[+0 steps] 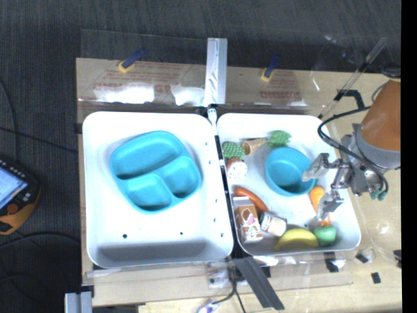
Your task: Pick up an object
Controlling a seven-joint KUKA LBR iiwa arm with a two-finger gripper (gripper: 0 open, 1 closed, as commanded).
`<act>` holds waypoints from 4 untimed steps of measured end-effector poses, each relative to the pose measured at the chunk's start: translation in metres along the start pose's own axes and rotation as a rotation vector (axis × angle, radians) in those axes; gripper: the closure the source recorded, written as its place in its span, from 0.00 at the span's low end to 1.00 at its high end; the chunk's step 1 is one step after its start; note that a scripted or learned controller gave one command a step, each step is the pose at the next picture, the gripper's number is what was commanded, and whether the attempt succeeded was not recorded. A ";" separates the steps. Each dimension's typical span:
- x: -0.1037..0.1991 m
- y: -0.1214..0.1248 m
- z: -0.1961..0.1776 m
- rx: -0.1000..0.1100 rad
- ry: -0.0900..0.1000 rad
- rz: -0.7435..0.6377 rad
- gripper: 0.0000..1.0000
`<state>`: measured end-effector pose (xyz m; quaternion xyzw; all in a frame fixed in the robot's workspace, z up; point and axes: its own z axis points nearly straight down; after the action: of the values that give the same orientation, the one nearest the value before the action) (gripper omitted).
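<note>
The claw (pixel 328 182) hangs over the right-hand bin (pixel 352 237), close to that bin's outer wall, its two fingers (pixel 319 165) spread apart with nothing between them. Nearest to it, right under the gap, lies a small orange carrot-like piece (pixel 316 197) — its long axis runs roughly along the line from one fingertip to the other, which I judge awkward for a straight close, though at this slant the height of the claw above it is hard to read. Just beside the claw, on the side away from the arm, sits the blue bowl (pixel 287 171), its rim almost under the farther finger. A little below the claw lie the green ball (pixel 325 234) and the yellow banana (pixel 296 239). Farther off — across the divider — the blue compartment tray (pixel 155 169) rests in the other bin (pixel 98 194).
</note>
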<state>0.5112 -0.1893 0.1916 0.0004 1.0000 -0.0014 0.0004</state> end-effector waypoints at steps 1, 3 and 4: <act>-0.004 0.046 0.100 0.006 -0.018 -0.116 0.00; -0.100 0.025 0.062 0.000 -0.004 -0.198 0.00; -0.156 0.014 0.094 -0.010 0.024 -0.454 0.00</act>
<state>0.6675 -0.1755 0.0972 -0.2244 0.9744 0.0037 -0.0118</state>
